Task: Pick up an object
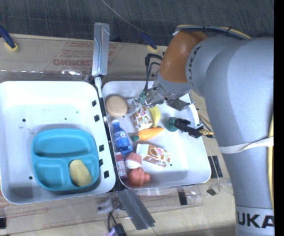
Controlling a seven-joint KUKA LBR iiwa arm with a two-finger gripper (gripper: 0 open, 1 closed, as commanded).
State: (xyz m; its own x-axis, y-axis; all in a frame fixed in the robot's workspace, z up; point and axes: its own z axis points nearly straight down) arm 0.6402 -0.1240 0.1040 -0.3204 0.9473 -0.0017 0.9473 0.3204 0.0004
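The gripper (149,98) is lowered into the far part of the right bin (197,151), above a tight cluster of objects, and whether it is open or shut cannot be told, since it is hidden beneath the wrist and the orange band. No object is seen held.

The nearest candidates are the printed snack packet (142,117) and the yellow banana-like piece (155,115), which lie touching each other just near of the gripper, with the tan round bun (116,105) to their left and the orange carrot (150,133) just near of them. Because these lie so close together, a closing grasp could be spoiled by two things being caught at once, or by one being pushed aside and slipping out. The flat packet is judged hard to lift by its edge.

Little room is offered on the far side, where the bin's far wall and the divider (101,50) between the bins stand close. The blue bottle (121,137) lies along the left wall. More open floor is found at the right bin's near right part, beside the second packet (157,156). The left bin (14,132) holds a blue tray (58,154) with a yellow potato-like piece (80,172), well apart from the arm.
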